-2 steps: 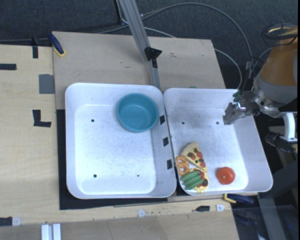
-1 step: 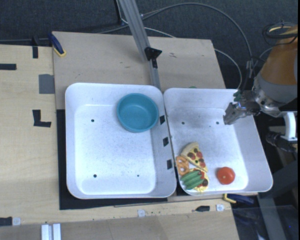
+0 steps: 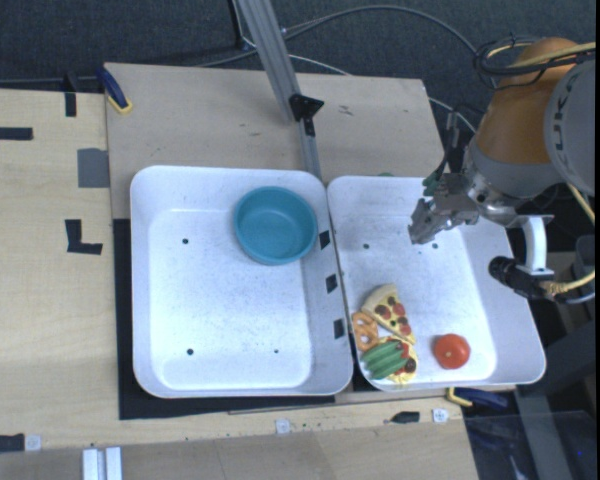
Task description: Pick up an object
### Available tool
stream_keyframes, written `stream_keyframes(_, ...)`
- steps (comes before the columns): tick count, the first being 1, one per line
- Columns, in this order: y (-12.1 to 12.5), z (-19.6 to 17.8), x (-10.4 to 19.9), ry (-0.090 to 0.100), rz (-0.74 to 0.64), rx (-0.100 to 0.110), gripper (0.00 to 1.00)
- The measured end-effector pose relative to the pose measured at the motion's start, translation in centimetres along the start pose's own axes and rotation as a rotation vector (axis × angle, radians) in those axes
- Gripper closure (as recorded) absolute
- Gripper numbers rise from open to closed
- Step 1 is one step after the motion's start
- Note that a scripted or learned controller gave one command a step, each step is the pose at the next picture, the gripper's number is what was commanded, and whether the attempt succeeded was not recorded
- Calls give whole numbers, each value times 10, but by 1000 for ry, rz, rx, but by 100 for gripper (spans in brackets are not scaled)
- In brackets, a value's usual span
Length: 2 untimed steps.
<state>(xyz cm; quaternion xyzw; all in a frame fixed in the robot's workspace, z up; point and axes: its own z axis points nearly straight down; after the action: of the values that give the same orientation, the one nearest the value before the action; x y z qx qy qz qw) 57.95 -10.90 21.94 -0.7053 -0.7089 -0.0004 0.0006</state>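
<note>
Gripper above bare floor of right bin, jaw state impossible to tell; best lowered squarely over tomato, clear of pizza slice

A blue bowl sits upright in the left bin's far right corner. In the right bin's near end lie a pizza slice and, just beside it, a red tomato.
</note>
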Motion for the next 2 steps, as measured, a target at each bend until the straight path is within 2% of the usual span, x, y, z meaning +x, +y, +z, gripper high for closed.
stream_keyframes(1,4,6,46,0,1,1,100)
stream_keyframes(2,19,9,93,0,1,1,100)
